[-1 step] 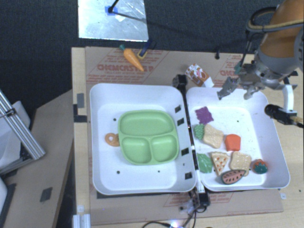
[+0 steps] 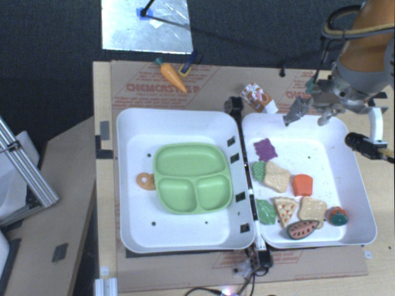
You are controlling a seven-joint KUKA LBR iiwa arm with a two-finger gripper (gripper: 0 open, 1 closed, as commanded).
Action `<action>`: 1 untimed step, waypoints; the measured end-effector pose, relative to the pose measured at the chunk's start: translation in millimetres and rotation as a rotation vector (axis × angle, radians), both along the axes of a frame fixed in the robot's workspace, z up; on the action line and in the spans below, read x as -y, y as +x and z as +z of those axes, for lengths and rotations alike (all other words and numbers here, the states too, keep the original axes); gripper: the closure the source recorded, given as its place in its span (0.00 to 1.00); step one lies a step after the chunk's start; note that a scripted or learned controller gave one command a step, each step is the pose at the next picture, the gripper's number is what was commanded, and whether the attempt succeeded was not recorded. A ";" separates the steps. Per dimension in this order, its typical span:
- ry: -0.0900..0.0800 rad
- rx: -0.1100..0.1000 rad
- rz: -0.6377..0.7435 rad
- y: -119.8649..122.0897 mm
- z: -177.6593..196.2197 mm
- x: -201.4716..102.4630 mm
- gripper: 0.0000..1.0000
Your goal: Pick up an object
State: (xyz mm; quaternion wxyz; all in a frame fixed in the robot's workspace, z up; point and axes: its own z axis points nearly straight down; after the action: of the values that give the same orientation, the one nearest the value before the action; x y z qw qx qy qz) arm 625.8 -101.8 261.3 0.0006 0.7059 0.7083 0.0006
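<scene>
Your pincer (image 2: 308,111) hangs over the far edge of the right bin (image 2: 357,184), its two dark fingers (image 2: 294,113) spread apart with nothing between them. Above it you see the grey wrist and the orange band (image 2: 370,17) of the arm.

Nearest to the pincer, just toward the left and a little farther from you, a small red-and-white packet (image 2: 258,97) lies on the cardboard outside the bins. Below the pincer, inside the right bin, you find a purple piece (image 2: 265,148), well apart from the fingers. Lower again sit a green leafy piece (image 2: 258,170) touching a pale bread slice (image 2: 277,178), and beside them an orange block (image 2: 302,184). Farthest below, along the bin's near wall, lie another green piece (image 2: 266,211), a pizza slice (image 2: 285,210), a cracker (image 2: 312,209), a watermelon slice (image 2: 302,229) and a round multicoloured ball (image 2: 337,216).

Far to the pincer's left, the left bin (image 2: 133,134) holds a green tray (image 2: 191,177) with three compartments and a small orange ring (image 2: 145,181) just beside it. A carrot (image 2: 172,76) lies on the cardboard beyond that bin, well apart from the pincer.
</scene>
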 end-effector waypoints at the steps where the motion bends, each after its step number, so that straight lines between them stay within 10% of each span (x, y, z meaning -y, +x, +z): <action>1: -0.001 -0.001 -0.002 -0.8 -42.2 5.2 0.00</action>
State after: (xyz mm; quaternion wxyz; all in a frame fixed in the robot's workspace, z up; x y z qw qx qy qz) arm 625.0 -107.0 219.1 0.0004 0.7067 0.7075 0.0000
